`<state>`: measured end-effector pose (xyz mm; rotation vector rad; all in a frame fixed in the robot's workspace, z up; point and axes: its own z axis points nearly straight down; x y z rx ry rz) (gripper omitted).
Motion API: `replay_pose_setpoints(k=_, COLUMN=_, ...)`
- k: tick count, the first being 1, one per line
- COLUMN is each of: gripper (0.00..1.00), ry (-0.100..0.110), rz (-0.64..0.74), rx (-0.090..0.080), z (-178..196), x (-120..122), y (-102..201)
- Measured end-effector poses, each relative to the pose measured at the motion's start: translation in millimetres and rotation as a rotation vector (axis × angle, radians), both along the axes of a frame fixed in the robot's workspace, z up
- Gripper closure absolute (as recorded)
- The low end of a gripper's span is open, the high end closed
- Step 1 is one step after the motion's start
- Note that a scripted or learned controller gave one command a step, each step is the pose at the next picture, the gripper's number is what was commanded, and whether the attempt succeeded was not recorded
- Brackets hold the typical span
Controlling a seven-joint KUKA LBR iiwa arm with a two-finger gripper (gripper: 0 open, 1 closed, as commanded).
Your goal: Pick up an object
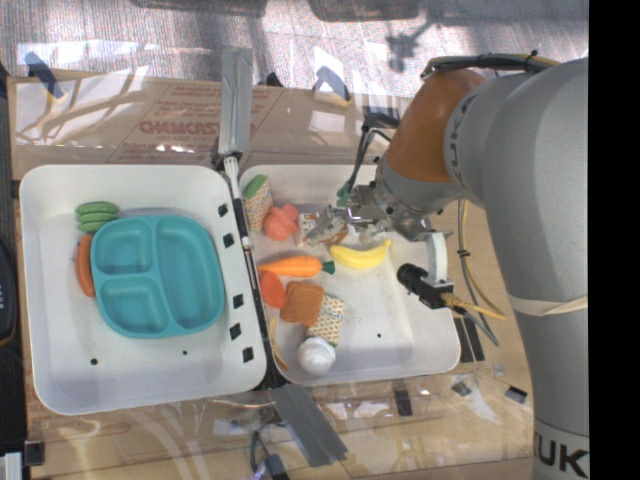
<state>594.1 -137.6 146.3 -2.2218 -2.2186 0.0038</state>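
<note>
Banana (360, 257) was the closest pick, sitting in the right bin (430, 343) just below and a touch right of your pincer (335, 223). Its long axis ran roughly left to right, curving up at the right end, so you'd probably have wanted a grab across the narrow way. The pincer sat low in that bin over some small stuff I couldn't make out, and honestly I couldn't tell how it was set, or if it had anything. Left of it was a pinkish lump (281, 222). Further below lay a carrot (292, 266), also lying left to right. Way off to the left, the teal tray (155, 273) sat in the other bin.
</note>
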Motion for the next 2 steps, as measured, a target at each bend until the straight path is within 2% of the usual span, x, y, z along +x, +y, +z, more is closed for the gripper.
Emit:
replay_pose_setpoints(k=1, gripper=0.00, ry=-0.022, rz=-0.092, rx=0.000, z=-45.8, x=-15.2, y=-19.1)
replay_pose_setpoints(k=2, gripper=1.00, ry=-0.023, rz=-0.091, rx=-0.006, z=-37.2, x=-14.2, y=-22.3)
